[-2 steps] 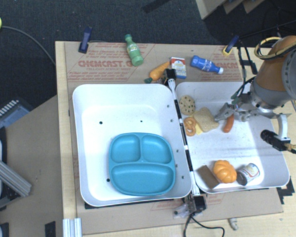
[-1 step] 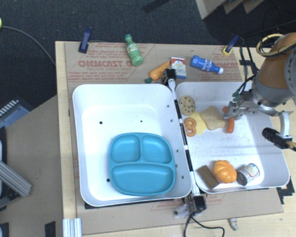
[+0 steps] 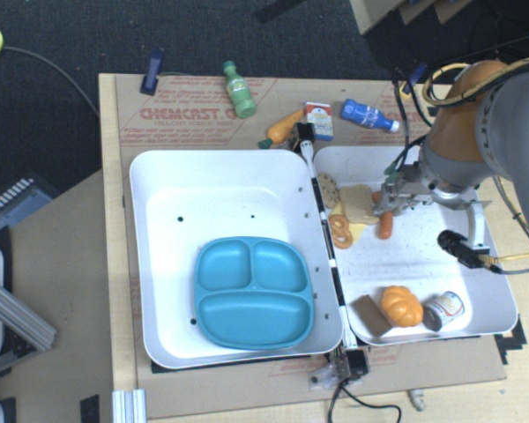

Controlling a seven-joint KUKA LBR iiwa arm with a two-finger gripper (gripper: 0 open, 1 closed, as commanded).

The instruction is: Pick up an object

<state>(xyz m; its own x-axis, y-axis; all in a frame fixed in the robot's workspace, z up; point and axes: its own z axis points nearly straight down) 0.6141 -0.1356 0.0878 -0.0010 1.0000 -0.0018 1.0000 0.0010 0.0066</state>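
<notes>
A grey robot arm with an orange band is reaching in from three o'clock over a bench that is carrying two shallow white bins side by side. The left bin (image 3: 159,192) is holding a blue divided plate (image 3: 253,291) toward six o'clock. The right bin (image 3: 494,311) is holding a scatter of small toy foods. The gripper (image 3: 390,203) is hanging low over the upper left part of the right bin, and whether it is clenched, released or holding anything cannot be told, because the wrist is covering it. Just below the gripper, at its six o'clock, a small red sausage (image 3: 385,226) is lying on the bin floor; it is the nearest thing and looks like the likeliest target, though it may be only beside the gripper and not in it. At the sausage's nine o'clock a pretzel (image 3: 339,229) and a pale yellow slice (image 3: 357,203) are lying close together. Toward five o'clock of the bin an orange pumpkin (image 3: 400,306), a brown block (image 3: 370,315) and a small can (image 3: 444,307) are sitting in a row, well apart from the gripper. Beyond the bins, at twelve o'clock, a green bottle (image 3: 239,90) and a blue bottle (image 3: 368,115) are lying on the cardboard. The risk is that the small rounded sausage is rolling or slipping aside as the grasp is closing, or that the crowded neighbouring pieces are getting nudged or caught instead.
</notes>
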